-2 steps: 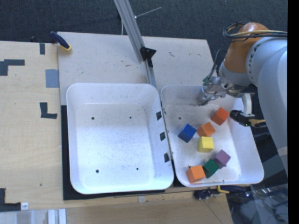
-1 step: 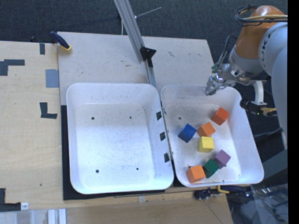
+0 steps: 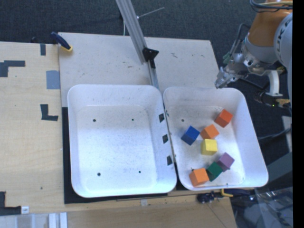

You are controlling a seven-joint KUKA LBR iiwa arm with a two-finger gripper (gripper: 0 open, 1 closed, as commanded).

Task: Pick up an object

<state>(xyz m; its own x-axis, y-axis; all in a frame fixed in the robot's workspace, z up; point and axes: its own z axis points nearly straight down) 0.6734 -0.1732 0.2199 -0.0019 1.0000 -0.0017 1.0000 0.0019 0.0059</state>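
Right bin (image 3: 247,113): 7 blocks – 3 orange, 1 blue, 1 yellow, 1 purple, 1 green. Gripper (image 3: 223,80) above far rim; grip state indeterminable.

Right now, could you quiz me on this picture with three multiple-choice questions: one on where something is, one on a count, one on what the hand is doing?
1. Where are the blocks? A left bin B right bin C bench
2. How many orange blocks? A one B two C three
3. Where is the hand? A past the right bin's far rim B among the blocks C over the left bin

Answers: 1 B, all lie in the right bin. 2 C, orange blocks at and. 3 A, it hangs just beyond that rim.
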